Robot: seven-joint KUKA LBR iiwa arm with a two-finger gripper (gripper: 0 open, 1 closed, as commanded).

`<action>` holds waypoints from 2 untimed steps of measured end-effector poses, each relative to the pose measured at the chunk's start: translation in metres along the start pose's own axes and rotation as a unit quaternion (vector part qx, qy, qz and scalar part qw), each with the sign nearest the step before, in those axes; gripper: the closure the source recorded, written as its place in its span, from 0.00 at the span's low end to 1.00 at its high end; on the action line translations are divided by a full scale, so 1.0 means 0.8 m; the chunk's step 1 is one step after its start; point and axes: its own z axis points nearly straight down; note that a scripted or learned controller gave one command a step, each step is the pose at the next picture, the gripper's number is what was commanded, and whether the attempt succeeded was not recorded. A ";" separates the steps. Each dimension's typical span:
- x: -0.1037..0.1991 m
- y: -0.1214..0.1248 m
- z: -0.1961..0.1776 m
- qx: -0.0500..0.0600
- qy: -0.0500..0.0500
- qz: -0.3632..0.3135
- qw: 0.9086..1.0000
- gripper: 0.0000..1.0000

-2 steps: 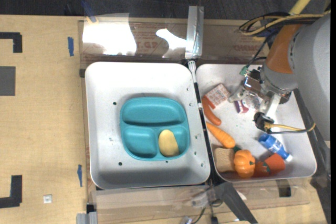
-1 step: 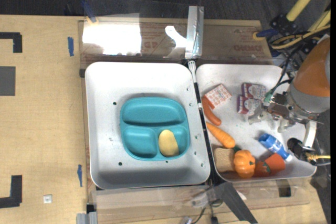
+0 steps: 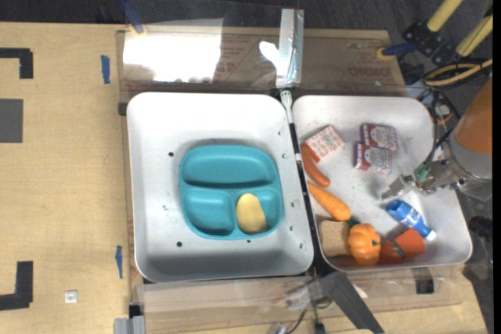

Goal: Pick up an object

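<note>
At the bottom of the frame, in the near corner of the right bin point(image 3: 438, 262), a small orange pumpkin point(image 3: 364, 242) is sitting between a brown bread slice point(image 3: 333, 237) and a red toy point(image 3: 407, 244). These toys are lying bunched together along the near wall, so they may be hard to grab one at a time. Just above them a blue and white packet point(image 3: 409, 217) is lying on the white floor, and an orange carrot point(image 3: 329, 202) is lying slanted next to the wall between the bins. The gripper point(image 3: 407, 185) is reaching in from the right side of the frame and hanging low over the middle of the right bin, just above the blue and white packet. I think it is going for that packet, because it is the closest thing. I cannot tell how wide the gripper is, and nothing is showing inside it. Farther back, a red and white box point(image 3: 324, 143) and two pink packets point(image 3: 375, 146) are lying near the top of the right bin. In the left bin point(image 3: 156, 168) a teal tray point(image 3: 227, 168) is lying in the middle, and a yellow potato point(image 3: 250, 213) is resting in its lower right pocket. The wooden tabletop point(image 3: 55, 168) is holding both bins.
</note>
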 end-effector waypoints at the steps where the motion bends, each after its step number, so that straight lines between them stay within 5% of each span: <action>1: 0.072 -0.037 0.020 -0.005 -0.002 0.030 1.000 0.00; 2: 0.070 -0.035 0.006 -0.008 -0.003 0.031 0.999 1.00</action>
